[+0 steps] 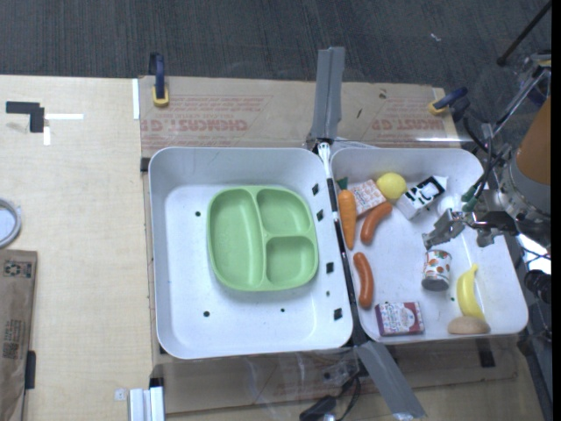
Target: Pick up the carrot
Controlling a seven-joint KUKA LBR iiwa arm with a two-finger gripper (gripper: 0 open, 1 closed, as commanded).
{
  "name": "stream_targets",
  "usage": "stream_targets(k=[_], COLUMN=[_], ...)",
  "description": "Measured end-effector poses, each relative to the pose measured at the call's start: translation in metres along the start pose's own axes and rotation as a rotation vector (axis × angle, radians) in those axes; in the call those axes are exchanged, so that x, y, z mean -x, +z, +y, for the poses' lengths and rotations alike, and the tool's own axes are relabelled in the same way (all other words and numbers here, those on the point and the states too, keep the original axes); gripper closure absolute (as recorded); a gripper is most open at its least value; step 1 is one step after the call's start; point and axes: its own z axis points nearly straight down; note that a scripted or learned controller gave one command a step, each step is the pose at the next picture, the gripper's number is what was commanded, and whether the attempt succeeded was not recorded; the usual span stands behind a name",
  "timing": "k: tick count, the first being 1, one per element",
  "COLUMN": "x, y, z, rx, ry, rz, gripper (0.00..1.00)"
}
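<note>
Camera view: carrot lies lengthwise against the left wall of the right bin, beside two sausages. Gripper hangs well to its right, above a small can, fingers spread, grasping nothing. Status: pick not started; approach, descent, closure and lift remain.

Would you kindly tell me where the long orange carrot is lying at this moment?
The long orange carrot lies in the right white bin, along its left wall, beside the curved orange-red sausage and above the other sausage.
</note>
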Motion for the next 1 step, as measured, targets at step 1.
stream_targets(k=[1], x=[-0.0015], y=[0.1411], z=[0.0082], rx=[0.002], ry=[-0.071], rz=[0.001], gripper=[0.0])
